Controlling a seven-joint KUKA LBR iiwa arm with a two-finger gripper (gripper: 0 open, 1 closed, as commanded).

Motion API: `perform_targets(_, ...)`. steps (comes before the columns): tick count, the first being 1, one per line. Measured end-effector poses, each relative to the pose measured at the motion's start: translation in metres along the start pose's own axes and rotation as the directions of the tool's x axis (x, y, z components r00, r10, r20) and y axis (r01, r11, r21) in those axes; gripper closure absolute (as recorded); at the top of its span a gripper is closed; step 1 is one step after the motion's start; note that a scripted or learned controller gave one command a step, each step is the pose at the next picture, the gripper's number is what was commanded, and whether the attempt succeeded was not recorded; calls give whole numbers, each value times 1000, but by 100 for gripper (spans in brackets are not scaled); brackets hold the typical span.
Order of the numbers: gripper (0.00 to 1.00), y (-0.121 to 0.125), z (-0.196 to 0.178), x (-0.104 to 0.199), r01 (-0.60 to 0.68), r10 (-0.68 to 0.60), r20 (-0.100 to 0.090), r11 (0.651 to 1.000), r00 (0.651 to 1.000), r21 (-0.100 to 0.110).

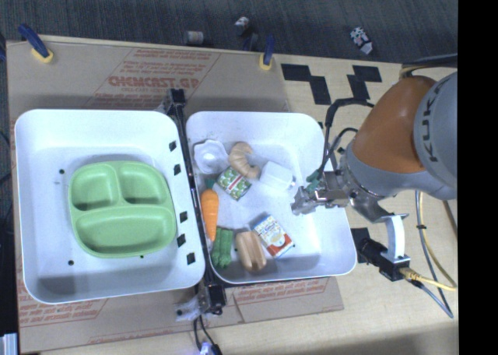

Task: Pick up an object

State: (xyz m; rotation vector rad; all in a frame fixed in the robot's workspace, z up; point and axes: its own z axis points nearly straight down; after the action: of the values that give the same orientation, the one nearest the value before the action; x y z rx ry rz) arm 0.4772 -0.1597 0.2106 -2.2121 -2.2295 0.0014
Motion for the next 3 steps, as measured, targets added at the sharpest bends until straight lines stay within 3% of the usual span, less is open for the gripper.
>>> perform_targets(1,100,-1,4,-22,-3,3,1,1000,1000,-1)
perform_targets(2,100,67,-36,-8,-2,2,0,1000,1000,-2)
perform_targets(3,100,0,-52,22,-4,4,1,1000,1000,-4)
